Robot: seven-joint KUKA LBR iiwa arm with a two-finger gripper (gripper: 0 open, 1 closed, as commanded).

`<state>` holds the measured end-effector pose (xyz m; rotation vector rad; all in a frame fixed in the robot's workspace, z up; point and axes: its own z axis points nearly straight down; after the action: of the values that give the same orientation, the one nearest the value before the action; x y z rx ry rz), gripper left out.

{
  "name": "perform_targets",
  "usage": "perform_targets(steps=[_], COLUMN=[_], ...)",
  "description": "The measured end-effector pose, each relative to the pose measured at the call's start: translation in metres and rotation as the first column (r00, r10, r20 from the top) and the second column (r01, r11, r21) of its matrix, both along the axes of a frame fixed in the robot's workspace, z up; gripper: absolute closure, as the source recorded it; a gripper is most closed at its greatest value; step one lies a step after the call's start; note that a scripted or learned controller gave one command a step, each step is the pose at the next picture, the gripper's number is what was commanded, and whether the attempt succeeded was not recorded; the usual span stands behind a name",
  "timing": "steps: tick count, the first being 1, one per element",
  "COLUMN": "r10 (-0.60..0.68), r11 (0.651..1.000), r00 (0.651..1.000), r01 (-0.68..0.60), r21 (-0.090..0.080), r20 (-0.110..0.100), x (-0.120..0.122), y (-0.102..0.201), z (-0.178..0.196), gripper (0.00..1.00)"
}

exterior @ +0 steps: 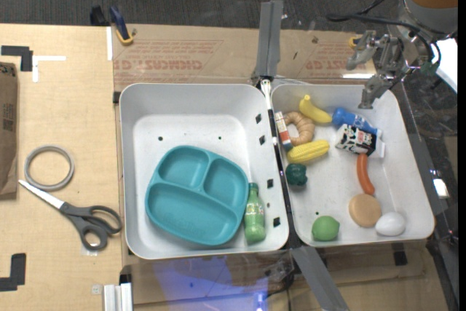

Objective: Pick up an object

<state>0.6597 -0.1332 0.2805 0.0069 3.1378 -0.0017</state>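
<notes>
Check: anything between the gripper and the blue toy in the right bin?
Nothing visible. The gripper hangs at the right bin's far edge; the blue toy lies just inward of it, with bare bin floor between.

Open floor is left in the right bin (pixel 408 156) along its near-left part. The far half is crowded by the banana (pixel 314 111), corn cob (pixel 309 151), cow toy (pixel 358 140) and sausage (pixel 365 175).
</notes>
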Motion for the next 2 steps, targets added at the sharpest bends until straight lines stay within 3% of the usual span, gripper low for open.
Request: perform_targets(steps=[1, 2], r10=[0.027, -0.128], r11=[1.0, 0.992], r00=[1.0, 0.992], r01=[-0.027, 0.128], r21=[0.0, 0.001], r20=[0.0, -0.001], x=[-0.006, -0.084], y=[0.016, -0.027], z=[-0.164, -0.188], gripper=[0.0, 0.0])
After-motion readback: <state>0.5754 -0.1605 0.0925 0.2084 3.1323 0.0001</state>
